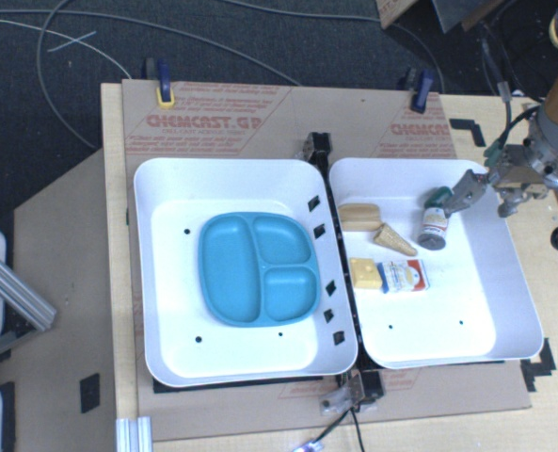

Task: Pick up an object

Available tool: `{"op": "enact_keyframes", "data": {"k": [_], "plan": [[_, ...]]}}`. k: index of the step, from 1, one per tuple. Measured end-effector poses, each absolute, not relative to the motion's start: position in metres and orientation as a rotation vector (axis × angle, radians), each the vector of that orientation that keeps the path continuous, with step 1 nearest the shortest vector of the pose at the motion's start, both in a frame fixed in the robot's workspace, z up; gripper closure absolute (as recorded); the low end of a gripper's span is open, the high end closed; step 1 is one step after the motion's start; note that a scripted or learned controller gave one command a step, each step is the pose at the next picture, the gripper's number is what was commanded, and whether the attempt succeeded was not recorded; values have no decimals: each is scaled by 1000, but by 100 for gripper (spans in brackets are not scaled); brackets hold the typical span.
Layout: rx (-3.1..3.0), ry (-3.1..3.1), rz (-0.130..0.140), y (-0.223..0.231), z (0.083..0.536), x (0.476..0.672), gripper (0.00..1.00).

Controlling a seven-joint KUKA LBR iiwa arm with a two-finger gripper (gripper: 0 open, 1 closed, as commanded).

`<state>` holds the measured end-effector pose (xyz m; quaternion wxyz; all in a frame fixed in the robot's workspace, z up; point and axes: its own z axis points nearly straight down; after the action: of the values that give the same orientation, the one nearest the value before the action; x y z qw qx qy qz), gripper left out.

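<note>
The gripper [490, 191] hung over the right bin's [476, 337] far corner, its fingers spread and holding nothing. Just off one fingertip lay a small bottle [434, 226], near but ungrasped as far as I could see. Further out sat a wooden block [360, 217], a wedge [393, 240] and a packet [403, 276]. Beyond those, a blue plate [258, 267] filled the left bin [166, 252]. The pick seemed barely begun.
</note>
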<state>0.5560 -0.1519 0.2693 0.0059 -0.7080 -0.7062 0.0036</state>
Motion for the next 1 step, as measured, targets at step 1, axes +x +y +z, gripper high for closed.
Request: {"op": "enact_keyframes", "data": {"k": [1], "plan": [[-2220,-2221,0,-152,276,558,0]]}}
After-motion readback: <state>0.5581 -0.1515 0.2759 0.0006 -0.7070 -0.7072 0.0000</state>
